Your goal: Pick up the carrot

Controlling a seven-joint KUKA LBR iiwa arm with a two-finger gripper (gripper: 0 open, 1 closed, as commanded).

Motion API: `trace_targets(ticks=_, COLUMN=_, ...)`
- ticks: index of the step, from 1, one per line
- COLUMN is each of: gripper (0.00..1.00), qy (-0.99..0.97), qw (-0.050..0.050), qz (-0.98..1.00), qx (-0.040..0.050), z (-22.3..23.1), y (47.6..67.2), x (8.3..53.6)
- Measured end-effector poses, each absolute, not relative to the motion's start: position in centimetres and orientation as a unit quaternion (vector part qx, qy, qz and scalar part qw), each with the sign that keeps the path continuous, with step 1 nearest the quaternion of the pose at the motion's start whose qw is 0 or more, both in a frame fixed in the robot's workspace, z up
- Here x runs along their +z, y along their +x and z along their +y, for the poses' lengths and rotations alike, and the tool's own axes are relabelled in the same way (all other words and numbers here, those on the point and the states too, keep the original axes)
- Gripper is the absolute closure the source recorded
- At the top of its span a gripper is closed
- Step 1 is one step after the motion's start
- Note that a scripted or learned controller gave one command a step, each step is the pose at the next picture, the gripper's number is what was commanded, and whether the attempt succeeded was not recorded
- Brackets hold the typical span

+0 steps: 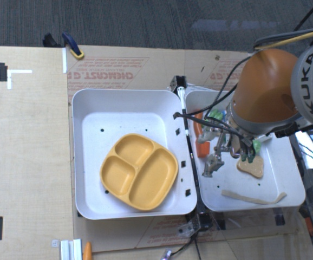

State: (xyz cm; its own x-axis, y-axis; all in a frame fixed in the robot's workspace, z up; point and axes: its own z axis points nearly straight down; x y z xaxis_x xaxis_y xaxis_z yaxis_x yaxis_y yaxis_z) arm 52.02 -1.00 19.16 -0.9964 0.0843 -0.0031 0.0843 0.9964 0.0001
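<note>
In the right bin (pixel 292 191), along its left wall, we see the carrot (pixel 201 140): an orange strip running down from near the bin's upper corner, with cables and gripper hardware crossing its upper part. The gripper (pixel 213 164) hangs just beside it, toward the bin's middle, below the orange wrist dome. We cannot tell from this slanted view whether the jaws stand apart or together; the metal parts blur into each other. Nothing orange shows between them, so we log the carrot as not held.

Also in the right bin: a tan, cookie-like piece (pixel 251 168) near the gripper, a pale strip (pixel 254 198) toward the front wall, and something green (pixel 217 115) partly under the arm. The left bin (pixel 86 145) holds a yellow plate (pixel 140 171) with three compartments.

Handling, our judgement: the carrot is probably a light, stiff plastic toy with a smooth, tapered skin that may slip. We would take it across its thicker middle. The wall so close leaves little room for the outer finger; a miss or a push against the wall seems the likely failure.
</note>
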Motion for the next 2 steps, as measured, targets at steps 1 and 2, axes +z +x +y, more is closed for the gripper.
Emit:
trace_targets(ticks=1, gripper=0.00, qy=-0.011, qw=-0.001, qz=1.000, qx=0.0003, z=6.4, y=47.8, x=19.1)
trace_targets(ticks=2, gripper=0.00, qy=0.006, qw=0.001, qz=1.000, qx=0.0003, z=5.9, y=49.2, x=19.1)
